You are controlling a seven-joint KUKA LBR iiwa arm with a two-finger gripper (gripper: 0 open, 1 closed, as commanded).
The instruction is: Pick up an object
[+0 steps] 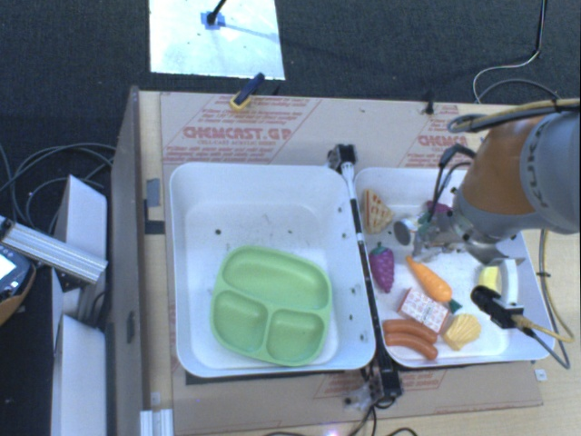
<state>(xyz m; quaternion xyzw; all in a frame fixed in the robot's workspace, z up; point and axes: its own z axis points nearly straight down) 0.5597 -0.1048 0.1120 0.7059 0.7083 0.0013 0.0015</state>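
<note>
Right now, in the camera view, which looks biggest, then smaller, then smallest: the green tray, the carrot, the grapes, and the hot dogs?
1. Green tray, by far the biggest.
2. Hot dogs.
3. Carrot and grapes look too alike to rank.

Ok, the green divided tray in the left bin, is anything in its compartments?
Empty. The green tray lies flat in the left bin, and all three compartments show bare green plastic, with no toy food in them.
</note>
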